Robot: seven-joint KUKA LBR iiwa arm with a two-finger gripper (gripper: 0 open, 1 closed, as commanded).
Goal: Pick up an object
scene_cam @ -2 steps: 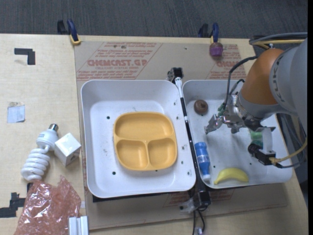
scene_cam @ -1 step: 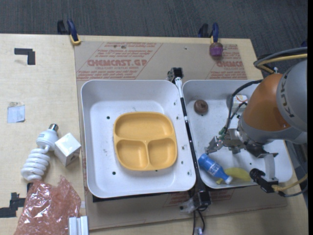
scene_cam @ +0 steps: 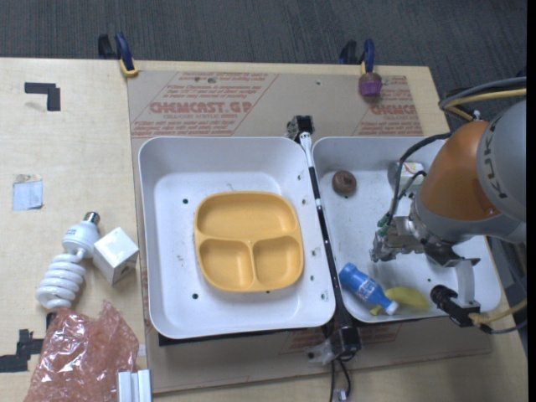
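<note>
In the right bin (scene_cam: 368, 153), a blue bottle with a yellow cap (scene_cam: 364, 287) lies near the front edge. A yellow banana-shaped object (scene_cam: 411, 298) lies just to its right. A small brown round object (scene_cam: 343, 182) rests toward the back left of this bin. My gripper (scene_cam: 387, 243) hangs low over the middle of the right bin, under the orange wrist band, a short way above and to the right of the bottle. A yellow divided plate (scene_cam: 249, 241) lies in the left bin (scene_cam: 167, 216).
On the bench to the left lie a spiral light bulb (scene_cam: 67, 266), a white cube (scene_cam: 115, 255) and a crumpled pink bag (scene_cam: 79, 354). A small purple object (scene_cam: 370, 84) sits by the far clamp. Cables run along the divider between the bins.
</note>
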